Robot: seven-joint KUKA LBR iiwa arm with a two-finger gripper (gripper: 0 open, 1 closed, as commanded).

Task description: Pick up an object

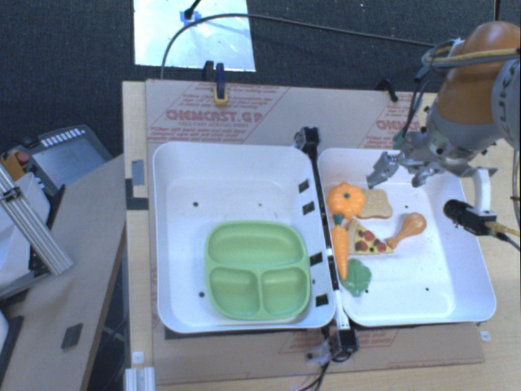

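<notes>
The bench [244, 108] is covered by a sheet of printed cardboard carrying two shallow white bins. The left bin [175, 218] holds a green divided tray [256, 269] near its front edge. In the right bin [456, 292], toy foods cluster against its left wall: a pumpkin [346, 199], a bread slice [376, 204], a drumstick [405, 229], a pizza slice [370, 241], a carrot [340, 249] and a green leafy piece [356, 276]. The gripper [403, 171] hangs over that bin's back edge with fingers spread, nothing between them. Dark carpet lies behind, with a shiny metal plate [195, 23].
</notes>
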